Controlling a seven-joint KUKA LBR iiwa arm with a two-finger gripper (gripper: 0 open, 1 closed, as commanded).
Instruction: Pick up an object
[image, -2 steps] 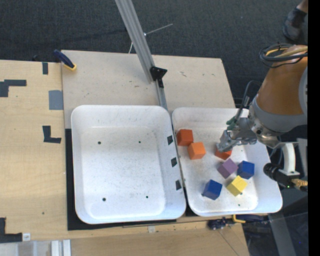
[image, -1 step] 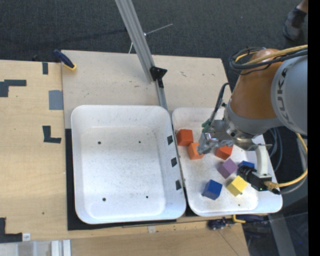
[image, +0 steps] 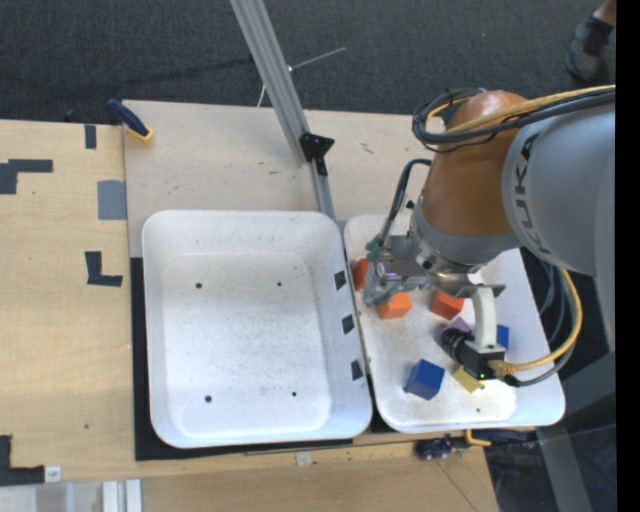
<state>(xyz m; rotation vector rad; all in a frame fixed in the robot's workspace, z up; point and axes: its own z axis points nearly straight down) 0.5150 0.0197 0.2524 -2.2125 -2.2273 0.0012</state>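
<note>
Right shallow white plastic bin (image: 535, 400): small orange block (image: 394, 305), upper left area, directly beneath the grey metal end effector (image: 380, 285); grip state cannot be told. Second orange block (image: 446, 303) just beside it. Blue cube (image: 424, 379) near front edge. Left white bin (image: 160, 300) adjoining, on wooden table (image: 60, 330).

Probably a robotics lab: taped wooden bench (image: 60, 300), white bins (image: 240, 235).

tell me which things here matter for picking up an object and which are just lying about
Job: gripper, orange block beside it, second orange block, blue cube, right bin.
Lying about: left bin, blue-and-yellow clamp, metal pole.
</note>
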